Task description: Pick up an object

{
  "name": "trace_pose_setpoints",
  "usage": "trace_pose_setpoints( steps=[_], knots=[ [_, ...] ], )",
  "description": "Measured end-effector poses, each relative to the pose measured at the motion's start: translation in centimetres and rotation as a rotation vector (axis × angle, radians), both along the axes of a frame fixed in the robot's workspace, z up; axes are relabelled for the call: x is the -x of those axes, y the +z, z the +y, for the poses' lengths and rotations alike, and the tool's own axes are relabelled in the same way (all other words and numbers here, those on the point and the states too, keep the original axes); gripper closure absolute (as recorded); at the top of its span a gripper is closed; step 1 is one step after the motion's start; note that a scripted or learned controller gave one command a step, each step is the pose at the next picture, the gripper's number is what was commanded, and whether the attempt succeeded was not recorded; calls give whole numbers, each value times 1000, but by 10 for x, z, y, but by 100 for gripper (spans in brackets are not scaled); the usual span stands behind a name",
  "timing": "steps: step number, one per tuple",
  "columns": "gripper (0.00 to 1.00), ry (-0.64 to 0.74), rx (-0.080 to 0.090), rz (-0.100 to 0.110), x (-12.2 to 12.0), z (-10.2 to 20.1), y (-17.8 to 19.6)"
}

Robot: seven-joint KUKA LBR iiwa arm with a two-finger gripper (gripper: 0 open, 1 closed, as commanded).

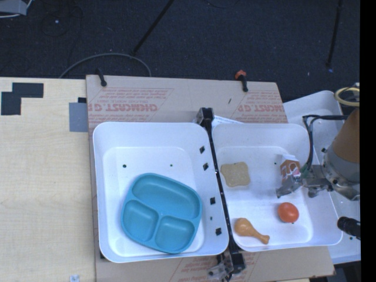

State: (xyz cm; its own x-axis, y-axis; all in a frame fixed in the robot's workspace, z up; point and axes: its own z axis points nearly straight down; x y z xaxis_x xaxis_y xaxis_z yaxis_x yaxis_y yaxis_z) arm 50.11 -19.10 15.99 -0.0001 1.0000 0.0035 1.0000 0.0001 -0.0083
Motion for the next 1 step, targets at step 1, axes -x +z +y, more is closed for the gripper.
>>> trace_pose_setpoints(
  steps=[1],
  knots=[
    [0, -1, 0, 0, 5, -5, -62]
  ],
)
